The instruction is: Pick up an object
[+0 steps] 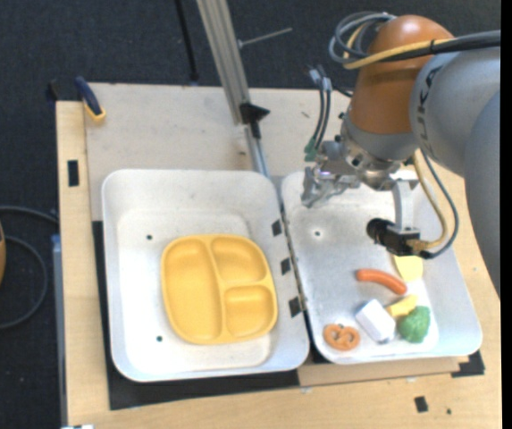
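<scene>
My gripper [316, 189] hangs over the far left corner of the right bin [327, 239], with bare bin floor beneath it. The toys lie well away from it, at the near right of that bin. They are an orange sausage-like piece [381, 280], a pale yellow wedge [407, 266], a white block [374, 320], a small yellow piece [403, 307], a green broccoli-like piece [415, 323] and an orange pretzel [340, 336]. I see nothing at the gripper's tip.
The left bin [130, 213] holds a yellow divided plate [220, 287]. A slanted metal post [229, 61] rises behind the bins, close to the gripper's left. A black cable plug [385, 232] from the arm dangles over the right bin.
</scene>
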`<move>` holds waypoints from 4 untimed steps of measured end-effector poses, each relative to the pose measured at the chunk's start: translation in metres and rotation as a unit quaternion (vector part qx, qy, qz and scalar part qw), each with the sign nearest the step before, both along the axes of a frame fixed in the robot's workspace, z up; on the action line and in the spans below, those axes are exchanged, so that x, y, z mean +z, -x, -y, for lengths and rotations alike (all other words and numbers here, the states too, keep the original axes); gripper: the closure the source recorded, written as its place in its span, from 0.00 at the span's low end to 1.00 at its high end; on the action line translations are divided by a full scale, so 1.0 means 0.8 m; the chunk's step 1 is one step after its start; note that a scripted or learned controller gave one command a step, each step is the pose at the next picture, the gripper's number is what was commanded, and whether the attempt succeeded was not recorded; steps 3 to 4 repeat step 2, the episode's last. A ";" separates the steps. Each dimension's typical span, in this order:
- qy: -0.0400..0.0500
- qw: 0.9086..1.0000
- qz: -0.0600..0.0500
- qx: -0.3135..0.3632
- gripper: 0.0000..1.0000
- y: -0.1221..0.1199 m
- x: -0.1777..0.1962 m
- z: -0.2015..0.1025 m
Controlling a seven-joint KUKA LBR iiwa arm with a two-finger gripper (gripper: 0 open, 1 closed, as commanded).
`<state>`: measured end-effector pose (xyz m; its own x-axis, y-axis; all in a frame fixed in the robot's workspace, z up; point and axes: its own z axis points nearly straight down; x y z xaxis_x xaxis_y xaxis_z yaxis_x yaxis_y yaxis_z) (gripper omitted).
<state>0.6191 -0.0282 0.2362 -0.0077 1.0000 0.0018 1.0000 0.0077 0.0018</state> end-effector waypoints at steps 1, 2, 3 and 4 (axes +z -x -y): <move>0.000 1.000 0.000 0.000 1.00 0.023 0.013 -0.064; 0.001 1.000 -0.001 0.000 1.00 0.041 0.000 -0.131; 0.001 1.000 -0.001 0.000 1.00 0.041 0.000 -0.131; 0.001 1.000 -0.001 0.000 1.00 0.041 0.000 -0.131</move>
